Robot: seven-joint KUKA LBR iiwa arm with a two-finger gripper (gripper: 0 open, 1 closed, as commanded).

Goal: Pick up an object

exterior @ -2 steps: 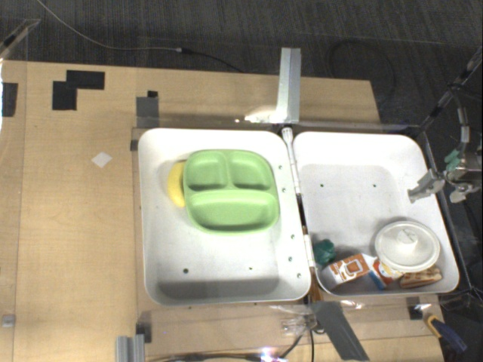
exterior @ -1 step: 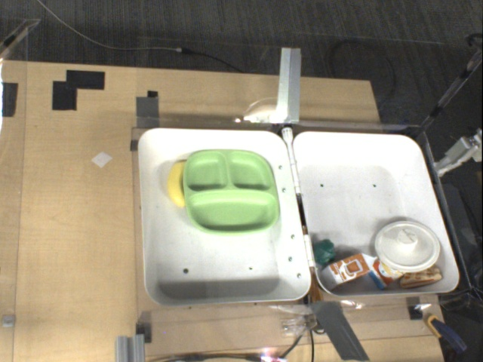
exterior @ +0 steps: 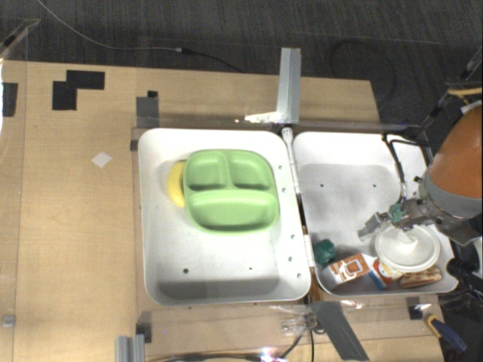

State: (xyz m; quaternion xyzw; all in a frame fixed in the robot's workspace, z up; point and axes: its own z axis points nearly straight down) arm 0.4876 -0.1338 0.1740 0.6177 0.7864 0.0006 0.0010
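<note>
Gripper [exterior: 392, 219] low over right bin [exterior: 339, 179], near its front right corner; grip state impossible to tell. Just below, white round cup [exterior: 407, 249] among small cartons. Probably light, thin-walled, slippery; best pinched gently across the rim.

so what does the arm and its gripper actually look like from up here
The arm shows a rounded orange band above a grey wrist section. Black cables loop beside it over the right bin. The gripper is a small cluster of silver-grey metal parts with a little green on it, too small to make out further.
</note>
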